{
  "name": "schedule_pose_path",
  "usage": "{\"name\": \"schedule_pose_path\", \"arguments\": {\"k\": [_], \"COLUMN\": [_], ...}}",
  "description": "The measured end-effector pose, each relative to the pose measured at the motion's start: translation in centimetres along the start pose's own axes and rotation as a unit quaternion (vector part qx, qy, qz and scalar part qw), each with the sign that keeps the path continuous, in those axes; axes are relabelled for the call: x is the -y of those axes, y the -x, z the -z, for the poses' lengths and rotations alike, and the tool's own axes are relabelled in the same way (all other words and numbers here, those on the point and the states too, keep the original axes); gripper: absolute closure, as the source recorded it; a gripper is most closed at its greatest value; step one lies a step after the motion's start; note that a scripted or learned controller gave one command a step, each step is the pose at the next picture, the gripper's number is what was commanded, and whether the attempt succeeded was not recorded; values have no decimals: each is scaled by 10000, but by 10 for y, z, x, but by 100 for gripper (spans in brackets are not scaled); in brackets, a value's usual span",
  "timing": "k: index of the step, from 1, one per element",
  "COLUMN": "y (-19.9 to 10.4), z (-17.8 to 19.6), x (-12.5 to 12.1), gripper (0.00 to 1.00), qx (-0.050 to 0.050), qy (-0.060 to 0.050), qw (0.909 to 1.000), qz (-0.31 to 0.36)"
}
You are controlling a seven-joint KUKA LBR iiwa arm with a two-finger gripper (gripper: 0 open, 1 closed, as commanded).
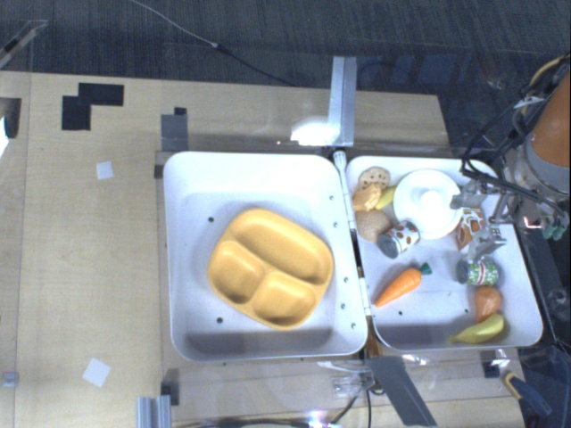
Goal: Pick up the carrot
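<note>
The carrot (398, 284), orange with a small green top, lies tilted near the front middle of the right bin (428, 333), its green end pointing up and to the right. My gripper (487, 235) hangs over the right side of the same bin, to the right of the carrot and a little farther back, clearly apart from it. The grey arm with its orange band (550, 136) comes in from the right edge.
Around the carrot lie a white bowl (429, 203), cookies (373, 179), a bread roll (370, 226), a small spotted cup (402, 237), a red-white packet (467, 229), a green can (483, 273), a reddish fruit (487, 301) and a banana (478, 330). A yellow divided dish (268, 267) sits in the left bin (192, 239).
</note>
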State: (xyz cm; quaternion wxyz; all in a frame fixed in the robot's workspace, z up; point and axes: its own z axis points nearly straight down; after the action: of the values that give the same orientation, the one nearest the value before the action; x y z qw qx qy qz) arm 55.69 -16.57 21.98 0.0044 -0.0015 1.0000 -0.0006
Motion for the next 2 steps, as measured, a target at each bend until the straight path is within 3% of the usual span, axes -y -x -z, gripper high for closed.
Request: {"name": "schedule_pose_path", "arguments": {"k": [1, 2], "y": [-35, -54], "z": [-129, -32], "x": [-57, -113], "gripper": [0, 0], "qx": [42, 19], "qy": [-4, 10], "qw": [9973, 9960], "qz": [736, -892]}}
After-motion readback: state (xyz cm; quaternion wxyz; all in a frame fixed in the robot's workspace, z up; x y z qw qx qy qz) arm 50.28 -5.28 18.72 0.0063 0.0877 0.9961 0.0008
